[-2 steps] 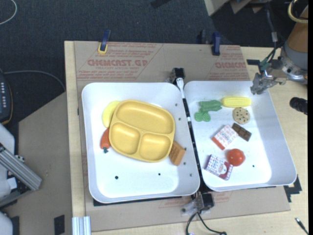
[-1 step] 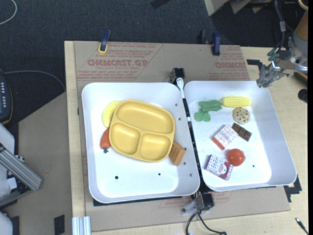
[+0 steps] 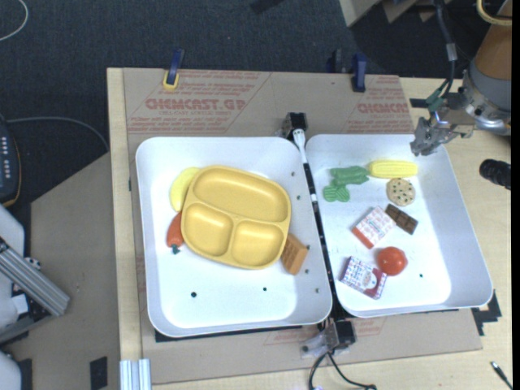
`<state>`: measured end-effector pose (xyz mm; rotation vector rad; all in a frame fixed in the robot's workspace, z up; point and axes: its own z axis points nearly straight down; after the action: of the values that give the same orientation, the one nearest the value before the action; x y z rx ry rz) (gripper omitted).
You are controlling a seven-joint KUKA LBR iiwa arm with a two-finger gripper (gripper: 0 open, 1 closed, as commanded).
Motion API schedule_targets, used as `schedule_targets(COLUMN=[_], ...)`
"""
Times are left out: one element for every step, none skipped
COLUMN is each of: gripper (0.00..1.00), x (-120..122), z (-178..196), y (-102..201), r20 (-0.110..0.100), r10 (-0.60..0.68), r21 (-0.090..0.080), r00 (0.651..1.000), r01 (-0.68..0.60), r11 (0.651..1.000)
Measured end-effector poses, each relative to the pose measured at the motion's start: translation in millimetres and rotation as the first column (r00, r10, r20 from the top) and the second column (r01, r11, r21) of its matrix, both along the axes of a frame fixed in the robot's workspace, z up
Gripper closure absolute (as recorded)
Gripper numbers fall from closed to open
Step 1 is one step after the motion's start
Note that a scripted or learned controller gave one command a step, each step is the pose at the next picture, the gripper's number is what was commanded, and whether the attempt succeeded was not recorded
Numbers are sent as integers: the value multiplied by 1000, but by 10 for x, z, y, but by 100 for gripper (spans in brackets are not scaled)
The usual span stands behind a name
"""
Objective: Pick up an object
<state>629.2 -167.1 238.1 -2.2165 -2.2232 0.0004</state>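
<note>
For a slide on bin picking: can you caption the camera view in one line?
Gripper poised over the right bin's far corner, beside a corn cob; yellow tray in left bin.

One camera hangs above the desk (image 3: 244, 88), looking down at a slant from the near side. Both white bins (image 3: 154, 169) sit mid-frame, wholly in view, at middling range. Dark floor fills the top of the frame; the arm (image 3: 487, 96) enters at upper right.
</note>
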Motion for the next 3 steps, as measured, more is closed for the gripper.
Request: schedule_targets(gripper=[100,100,100], x=[-387,-630,-962], z=[-86,-147,-38], y=[435,963,1404], r20=[-3,-3,-2], r10=[0,2,1], r21=[2,2,2], r00=[1000,1000,1000], r01=[0,-2,-1], r11=[1000,1000,1000])
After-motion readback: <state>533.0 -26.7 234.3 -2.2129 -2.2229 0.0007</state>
